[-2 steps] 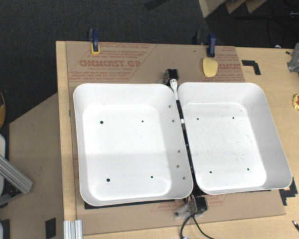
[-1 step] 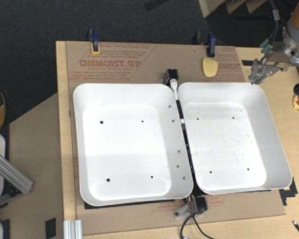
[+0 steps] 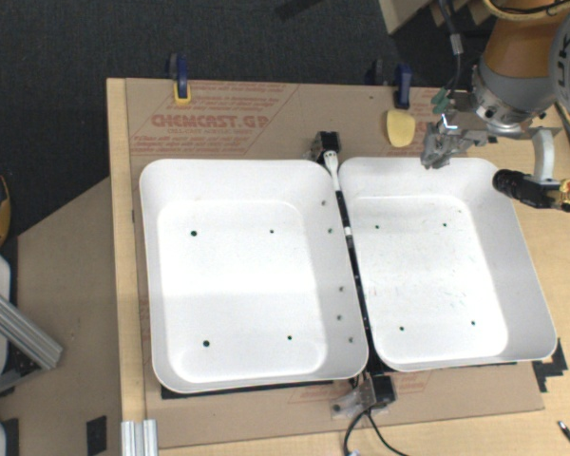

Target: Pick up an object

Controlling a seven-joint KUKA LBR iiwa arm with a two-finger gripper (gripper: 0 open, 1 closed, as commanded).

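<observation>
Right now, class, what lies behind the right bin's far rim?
On the board behind the right bin lies a small yellow object. The gripper hangs above that far rim, hiding the board beneath it.

The end effector (image 3: 438, 152) hangs over the far rim of the right bin (image 3: 513, 255). A pale yellow object (image 3: 400, 127) lies on the surface (image 3: 123, 255) just beyond that rim, beside it. The left bin (image 3: 157, 255) sits alongside, edges touching.

We look down at a slant from above the bench (image 3: 218, 112), far enough to take in both white bins (image 3: 237, 274). The arm (image 3: 527, 36) enters right of them.
</observation>
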